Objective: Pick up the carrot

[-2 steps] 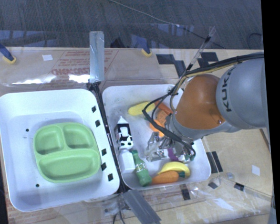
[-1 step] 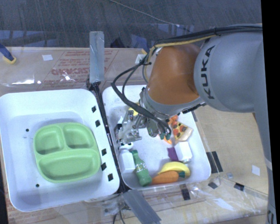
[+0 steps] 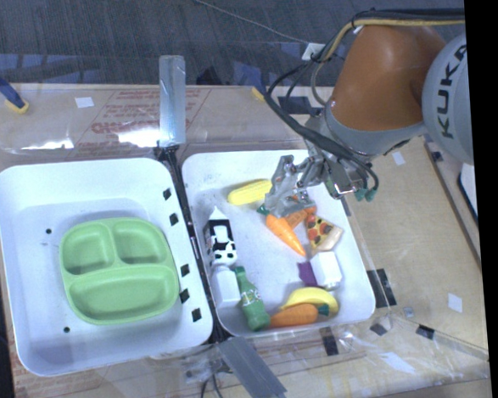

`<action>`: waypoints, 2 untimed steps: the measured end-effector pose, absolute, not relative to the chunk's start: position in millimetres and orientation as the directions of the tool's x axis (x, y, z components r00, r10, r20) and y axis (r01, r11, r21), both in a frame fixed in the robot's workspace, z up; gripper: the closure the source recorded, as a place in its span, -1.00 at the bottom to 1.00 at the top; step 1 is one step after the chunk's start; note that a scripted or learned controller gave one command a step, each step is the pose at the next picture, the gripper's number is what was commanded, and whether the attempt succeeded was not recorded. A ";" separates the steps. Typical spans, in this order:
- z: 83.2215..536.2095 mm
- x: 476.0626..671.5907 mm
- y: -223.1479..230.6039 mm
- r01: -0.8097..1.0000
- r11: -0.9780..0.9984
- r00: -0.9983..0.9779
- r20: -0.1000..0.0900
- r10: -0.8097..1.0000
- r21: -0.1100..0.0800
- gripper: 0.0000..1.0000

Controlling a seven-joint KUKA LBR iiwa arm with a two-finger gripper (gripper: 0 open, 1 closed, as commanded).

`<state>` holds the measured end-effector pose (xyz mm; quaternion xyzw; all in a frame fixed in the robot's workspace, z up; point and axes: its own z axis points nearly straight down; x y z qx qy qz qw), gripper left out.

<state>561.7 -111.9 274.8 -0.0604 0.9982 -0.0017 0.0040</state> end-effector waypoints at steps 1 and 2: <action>189.8 487.5 -49.2 0.010 1.000 -1.000 0.005 0.010 0.001 1.00; 304.3 478.7 -66.0 -0.160 0.987 -0.987 -0.010 -0.160 -0.003 1.00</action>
